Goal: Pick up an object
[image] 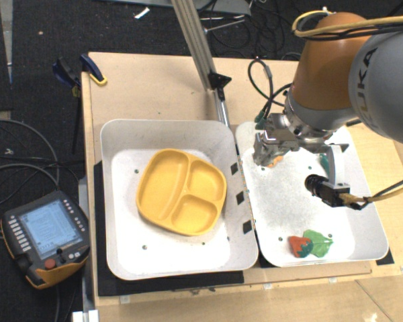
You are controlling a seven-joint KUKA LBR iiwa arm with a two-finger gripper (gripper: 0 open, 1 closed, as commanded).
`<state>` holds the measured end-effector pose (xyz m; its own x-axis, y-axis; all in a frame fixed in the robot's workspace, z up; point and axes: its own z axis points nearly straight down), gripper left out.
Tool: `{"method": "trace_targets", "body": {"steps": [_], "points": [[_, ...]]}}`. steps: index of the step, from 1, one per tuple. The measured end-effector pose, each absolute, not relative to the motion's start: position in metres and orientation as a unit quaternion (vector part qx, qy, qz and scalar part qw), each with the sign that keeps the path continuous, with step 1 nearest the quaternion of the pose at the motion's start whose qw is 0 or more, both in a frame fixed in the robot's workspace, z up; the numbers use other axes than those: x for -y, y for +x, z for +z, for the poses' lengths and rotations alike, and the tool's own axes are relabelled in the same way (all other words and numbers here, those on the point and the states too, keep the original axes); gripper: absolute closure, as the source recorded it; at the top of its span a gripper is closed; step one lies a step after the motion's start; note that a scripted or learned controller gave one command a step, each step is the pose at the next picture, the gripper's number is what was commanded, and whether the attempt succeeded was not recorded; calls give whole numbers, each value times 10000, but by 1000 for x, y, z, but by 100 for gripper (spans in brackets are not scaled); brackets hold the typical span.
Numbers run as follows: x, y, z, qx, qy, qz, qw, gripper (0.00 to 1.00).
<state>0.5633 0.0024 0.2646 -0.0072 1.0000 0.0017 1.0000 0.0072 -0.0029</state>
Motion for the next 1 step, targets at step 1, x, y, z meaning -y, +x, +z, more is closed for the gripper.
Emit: {"method": "trace_targets", "body": {"steps": [1], "points": [[-48,534,243,7096,-7046,14,21,100]]}}
